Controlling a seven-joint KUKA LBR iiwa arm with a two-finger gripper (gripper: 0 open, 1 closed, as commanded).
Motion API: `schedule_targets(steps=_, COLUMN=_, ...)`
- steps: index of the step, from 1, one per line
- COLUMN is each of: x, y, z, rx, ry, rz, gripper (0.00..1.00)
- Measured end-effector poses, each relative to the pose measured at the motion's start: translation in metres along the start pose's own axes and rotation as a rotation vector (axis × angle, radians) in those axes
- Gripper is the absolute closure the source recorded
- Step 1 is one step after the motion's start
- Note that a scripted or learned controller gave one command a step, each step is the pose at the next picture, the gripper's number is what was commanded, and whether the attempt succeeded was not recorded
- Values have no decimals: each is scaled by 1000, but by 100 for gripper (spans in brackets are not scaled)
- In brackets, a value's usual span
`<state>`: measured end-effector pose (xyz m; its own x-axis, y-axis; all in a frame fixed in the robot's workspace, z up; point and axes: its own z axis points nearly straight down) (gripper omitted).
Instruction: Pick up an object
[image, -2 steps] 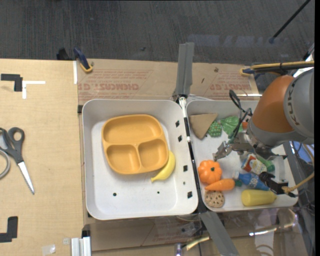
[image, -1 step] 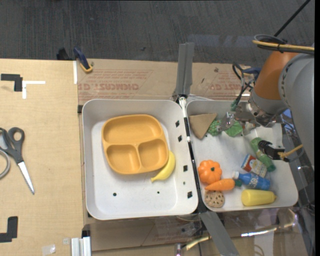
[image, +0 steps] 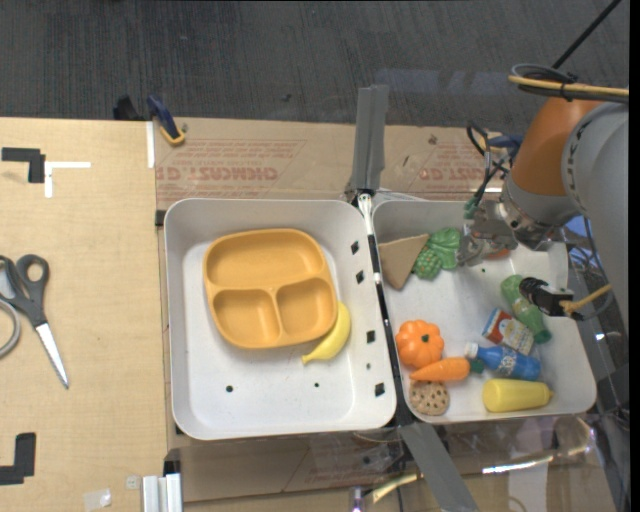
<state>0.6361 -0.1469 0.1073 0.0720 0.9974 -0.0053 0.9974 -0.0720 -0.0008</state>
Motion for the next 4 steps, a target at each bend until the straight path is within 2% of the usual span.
schedule_targets(steps=1, x=0, y=0, z=0, rx=0, ry=0, rz=0, gripper=0)
schedule_targets(steps=2, x=23, y=23, z=12, rx=-5, ry=4, rz=142, gripper=0)
schedule_targets(steps=3, x=23, y=23, z=2, rx=-6, ry=2, rz=139, gripper=100)
schedule_targets(steps=4, x=-7, y=6, z=-183, rx=0, ry=3, rz=270, gripper=100)
